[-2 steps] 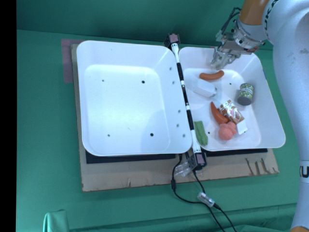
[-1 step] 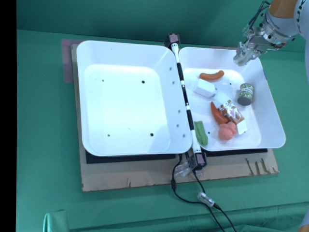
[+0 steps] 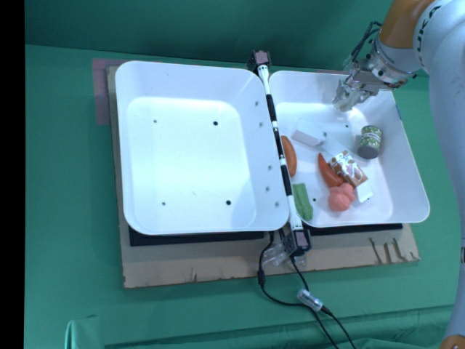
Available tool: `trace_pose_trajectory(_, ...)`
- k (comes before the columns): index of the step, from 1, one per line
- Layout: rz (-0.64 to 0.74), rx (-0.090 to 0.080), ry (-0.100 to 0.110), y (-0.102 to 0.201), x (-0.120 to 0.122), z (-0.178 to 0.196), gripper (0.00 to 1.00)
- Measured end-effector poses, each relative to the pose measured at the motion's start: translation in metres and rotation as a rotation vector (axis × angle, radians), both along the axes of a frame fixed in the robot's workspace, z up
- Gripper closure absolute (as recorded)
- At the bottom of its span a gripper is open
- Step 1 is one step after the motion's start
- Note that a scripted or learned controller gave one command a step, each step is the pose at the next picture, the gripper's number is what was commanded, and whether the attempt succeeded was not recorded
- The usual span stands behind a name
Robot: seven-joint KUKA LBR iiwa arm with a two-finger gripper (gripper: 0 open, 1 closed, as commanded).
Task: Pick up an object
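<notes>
Gripper [image 3: 350, 99] over far part of right bin [image 3: 407, 195], nothing between fingers; how far open, cannot tell. Nearest: white block [image 3: 309, 133] below-left, small can [image 3: 369, 142] below-right, near bin wall. Risks: can is round, may roll or squirt out on close. Carrot [image 3: 327, 170], snack pack [image 3: 347, 168], pink fruit [image 3: 340, 197] sit touching, so grabbing there likely shoves neighbours.

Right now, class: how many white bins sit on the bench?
2. The left bin fills the view's middle-left; the right bin adjoins it on the right, holding the small objects, with the gripper above its far end.
</notes>
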State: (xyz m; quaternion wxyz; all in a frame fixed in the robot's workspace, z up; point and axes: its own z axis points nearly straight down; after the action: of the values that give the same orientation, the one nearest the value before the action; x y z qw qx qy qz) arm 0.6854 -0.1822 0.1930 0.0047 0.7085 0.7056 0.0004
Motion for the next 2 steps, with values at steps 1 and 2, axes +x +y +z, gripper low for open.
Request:
trace_pose_trajectory(1, 0.0, 0.0, 0.0, 0.0, 0.0, 0.0, 0.0)
trace_pose_trajectory(2, -0.001, 0.0, -0.001, 0.028, -0.045, -0.007, 0.0)
